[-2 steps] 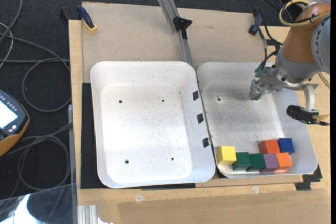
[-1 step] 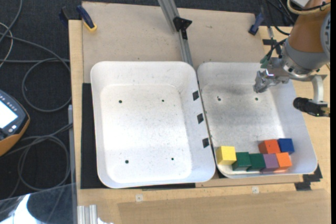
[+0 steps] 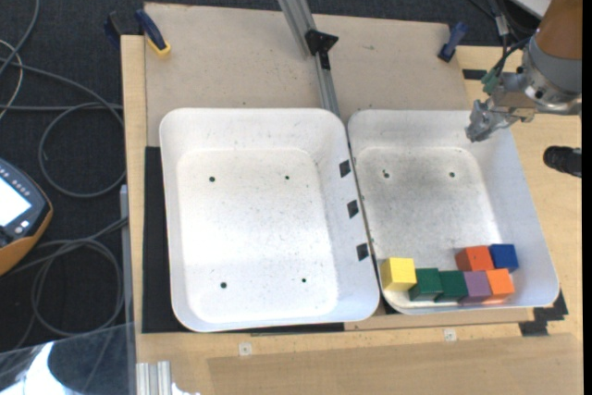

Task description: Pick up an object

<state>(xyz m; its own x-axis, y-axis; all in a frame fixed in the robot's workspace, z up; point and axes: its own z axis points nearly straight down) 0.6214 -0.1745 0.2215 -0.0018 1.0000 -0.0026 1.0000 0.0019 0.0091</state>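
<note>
Several small coloured blocks lie together along the near edge of the right bin [image 3: 518, 190]: a yellow block [image 3: 400, 272], two green blocks [image 3: 438, 283], a purple block [image 3: 476, 285], two orange blocks [image 3: 487, 270] and a blue block [image 3: 504, 255]. My gripper [image 3: 481, 122] hangs over the far right corner of that bin, well away from the blocks. Nothing shows between its fingers.
The left bin [image 3: 250, 217] sits beside the right one on the wooden bench. A slanted metal rail [image 3: 296, 5] runs down to the gap between the bins. Blue clamps [image 3: 153, 30] hold the board's far corners. Cables lie on the floor at left.
</note>
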